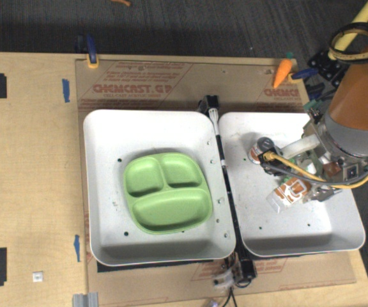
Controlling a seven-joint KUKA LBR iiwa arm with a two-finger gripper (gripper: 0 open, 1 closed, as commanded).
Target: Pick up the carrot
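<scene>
Camera view | arm [356,114] covers right bin [260,230] | grasp state unreadable (cables [297,171] cross it) | carrot [282,73] lies outside

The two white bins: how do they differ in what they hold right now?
The left bin holds a green divided plate, lying flat near its middle, with no arm over it. The right bin has no plate; the arm's gripper is down inside it among cables. The carrot lies in neither, on the board behind the right bin. Both bins are shallow, white and sit side by side.
</scene>
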